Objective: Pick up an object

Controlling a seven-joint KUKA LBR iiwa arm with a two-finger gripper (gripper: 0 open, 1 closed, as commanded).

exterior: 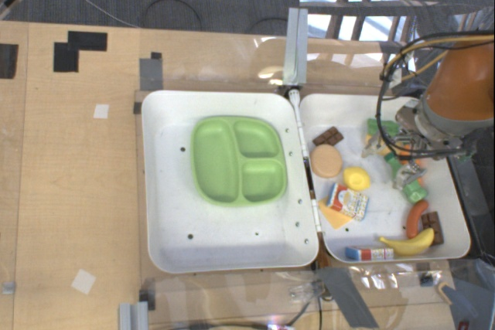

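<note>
The right bin (456, 243) holds several small items. Along its left side lie a brown chocolate bar (327, 137), a round tan bun (326, 161), a yellow round piece (356, 179), a white packet (354, 203) and an orange cheese wedge (335, 216). A banana (408, 243), a red sausage (416, 216) and a small tube (370, 253) lie near the front. My gripper (401, 154) hangs low over the bin's right half, above a cluster of green and orange pieces (413, 189). The wrist hides what lies directly under it.
The left bin (178, 243) carries a green divided plate (237, 160). A metal post (296, 46) stands behind the wall between the bins. Cables loop beside the orange band of the arm (462, 81), which covers the right bin's back right corner.
</note>
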